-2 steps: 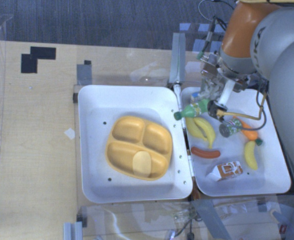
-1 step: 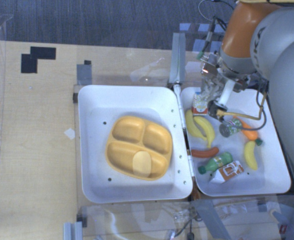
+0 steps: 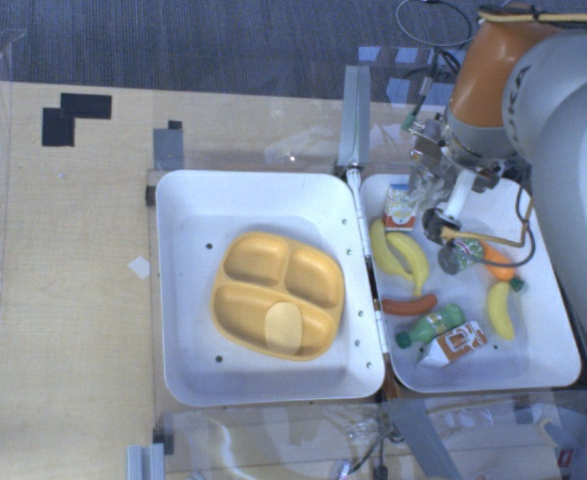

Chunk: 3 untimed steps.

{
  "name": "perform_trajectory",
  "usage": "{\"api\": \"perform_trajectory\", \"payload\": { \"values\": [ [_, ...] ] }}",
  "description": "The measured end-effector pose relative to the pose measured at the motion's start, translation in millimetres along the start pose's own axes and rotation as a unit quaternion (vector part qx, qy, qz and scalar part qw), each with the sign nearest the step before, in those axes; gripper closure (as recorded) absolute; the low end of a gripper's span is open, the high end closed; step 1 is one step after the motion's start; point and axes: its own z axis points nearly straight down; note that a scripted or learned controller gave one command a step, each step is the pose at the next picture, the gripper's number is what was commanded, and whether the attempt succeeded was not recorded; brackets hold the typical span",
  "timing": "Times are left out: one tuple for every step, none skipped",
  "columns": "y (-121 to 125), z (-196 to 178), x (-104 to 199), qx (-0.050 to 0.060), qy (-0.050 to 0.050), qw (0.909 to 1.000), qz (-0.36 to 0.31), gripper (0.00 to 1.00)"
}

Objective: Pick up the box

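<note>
Arm comes in from the right, grey w/ orange band, wrist bent down over the back of the right bin [image 3: 558, 363]. Gripper [image 3: 435, 208] sits low near that bin's far-left corner. Can't tell how far apart the fingers are; they blur into the wrist hardware and cabling, and nothing is clearly seen between them.

Two boxes in the right bin. One small white carton w/ red-and-green print [image 3: 400, 208] stands at the back-left, just beside the gripper's left side, possibly touching it, hard to say at this res. Other is an orange-brown box [image 3: 460, 342] lying flat toward the front, tilted, well apart from the gripper.

Rest of right bin: two bananas [image 3: 400, 253] side by side along the left wall, just below the carton; a red sausage [image 3: 409, 305] below them; a green bottle [image 3: 428, 326] lying beside the orange-brown box, touching or nearly so. A grey can [image 3: 458, 257] lies just below the gripper, w/ an orange carrot [image 3: 497, 258] next to it. Another small banana [image 3: 500, 308] lies toward the right.

Left bin [image 3: 188, 298] holds a yellow divided tray [image 3: 278, 293], roughly centred, w/ a pale oval piece in its front compartment. Both bins rest on the wood-tone surface [image 3: 63, 298].
</note>
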Motion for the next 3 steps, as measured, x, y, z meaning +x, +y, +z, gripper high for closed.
{"api": "perform_trajectory", "payload": {
  "values": [
    [-35, -5, -11, 0.000, 0.001, 0.9996, 0.030, 0.00],
    [-26, 1, -46, 0.000, 0.000, 0.9993, 0.036, 0.00],
    [15, 99, -31, -0.002, 0.002, 0.9924, 0.123, 0.00]
  ]
}}
